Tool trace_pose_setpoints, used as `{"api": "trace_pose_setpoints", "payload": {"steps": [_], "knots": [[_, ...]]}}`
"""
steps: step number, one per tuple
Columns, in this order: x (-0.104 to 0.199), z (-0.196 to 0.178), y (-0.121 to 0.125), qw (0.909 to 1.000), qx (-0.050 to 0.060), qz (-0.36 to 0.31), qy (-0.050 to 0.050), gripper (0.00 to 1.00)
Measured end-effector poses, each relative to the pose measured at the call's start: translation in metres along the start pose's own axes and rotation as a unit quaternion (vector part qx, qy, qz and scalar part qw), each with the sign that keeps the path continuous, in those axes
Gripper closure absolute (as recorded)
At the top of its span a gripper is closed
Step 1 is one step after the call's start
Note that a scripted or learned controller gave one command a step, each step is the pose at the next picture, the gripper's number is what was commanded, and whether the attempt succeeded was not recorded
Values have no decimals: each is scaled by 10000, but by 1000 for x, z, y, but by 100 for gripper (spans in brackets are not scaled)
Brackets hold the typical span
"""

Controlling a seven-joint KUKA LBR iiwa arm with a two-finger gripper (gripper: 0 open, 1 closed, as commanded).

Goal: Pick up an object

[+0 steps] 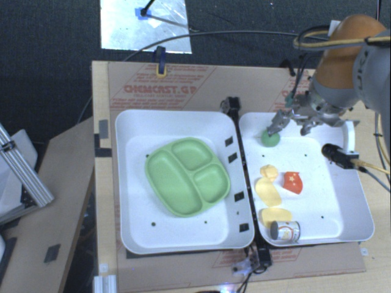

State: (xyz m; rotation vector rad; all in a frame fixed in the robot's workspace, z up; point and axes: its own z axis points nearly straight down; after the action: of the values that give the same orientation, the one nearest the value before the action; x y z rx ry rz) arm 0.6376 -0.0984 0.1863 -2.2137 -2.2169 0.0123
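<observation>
Brown board (183,81) reads "CHEMCAST GP"; pincer (292,119) hangs spread over the green ball (270,138).

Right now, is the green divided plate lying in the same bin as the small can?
No, the green divided plate lies in the left bin, while the small can lies in the right bin.

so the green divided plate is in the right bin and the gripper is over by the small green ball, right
Not quite. In the camera view the green divided plate lies in the left bin, not the right bin. The rest holds: the gripper is by the small green ball.
</observation>
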Motion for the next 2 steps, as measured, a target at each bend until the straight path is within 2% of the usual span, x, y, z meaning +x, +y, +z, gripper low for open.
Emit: {"api": "trace_pose_setpoints", "payload": {"steps": [1, 2], "knots": [[0, -8, 3, 10000, -64, -9, -5, 0], [0, 51, 12, 10000, -49, -16, -4, 0]]}}
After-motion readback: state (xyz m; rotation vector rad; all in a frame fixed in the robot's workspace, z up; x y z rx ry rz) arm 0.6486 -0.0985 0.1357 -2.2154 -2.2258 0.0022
